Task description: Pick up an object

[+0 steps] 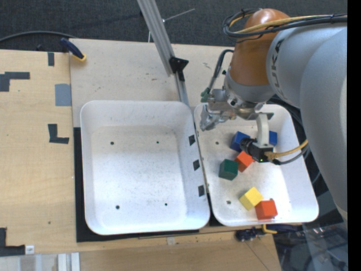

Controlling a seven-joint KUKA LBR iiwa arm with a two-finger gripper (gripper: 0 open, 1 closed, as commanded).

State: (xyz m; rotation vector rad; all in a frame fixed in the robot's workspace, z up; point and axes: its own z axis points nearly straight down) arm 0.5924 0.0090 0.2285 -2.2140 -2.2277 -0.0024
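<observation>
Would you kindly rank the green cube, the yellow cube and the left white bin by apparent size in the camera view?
1. Left white plastic bin, by far the largest.
2. Small green cube and small yellow cube: they look alike in size, so I would not rank them.

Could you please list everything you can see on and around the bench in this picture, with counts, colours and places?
White bins: 2, side by side; left bin, right bin.
Blue blocks: 2, right bin, upper part; one left of the white part of the gripper, one right of it.
Orange-red blocks: 2, right bin; one mid-bin, one near the front edge.
Green block: 1, right bin, beside the mid-bin orange-red one.
Yellow block: 1, right bin, by the front orange-red one.
Metal pole: 1, grey, slanting above the bins.
Arm: 1, grey with orange band, from the right.
Gripper: 1, over the right bin's upper left corner.
</observation>
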